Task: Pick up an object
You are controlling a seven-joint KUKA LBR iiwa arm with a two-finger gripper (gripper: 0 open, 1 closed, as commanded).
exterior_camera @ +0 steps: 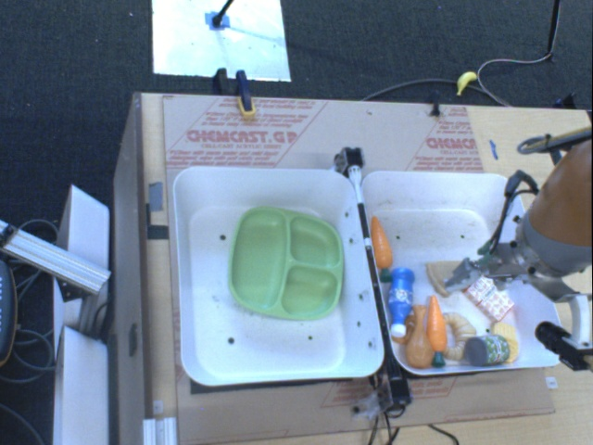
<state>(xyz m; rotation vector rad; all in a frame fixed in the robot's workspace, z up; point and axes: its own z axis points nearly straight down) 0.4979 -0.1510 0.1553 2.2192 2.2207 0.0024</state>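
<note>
The right bin (435, 207) holds the candidates for picking, crowded toward its near side. A blue bottle (401, 295) with a white cap lies just beside the divider, and an orange carrot (380, 241) lies farther back along that same edge. Another carrot (435, 326) rests across a tan pear-shaped fruit (419, 345) at the near wall, with a pale peanut-like piece (460, 324) and a dark can (486, 349) to their right. A yellow corn piece (506, 334) sits by the can, and a red-and-white checkered packet (488, 297) lies just behind it.

The end effector (463, 274) hangs low over the bin, its fingers spread and nothing between them, tips just beside a tan wedge (443, 274) and near the packet.

The left bin (195, 248) carries a green divided plate (285, 262). Both bins sit on the desk (306, 128).
</note>
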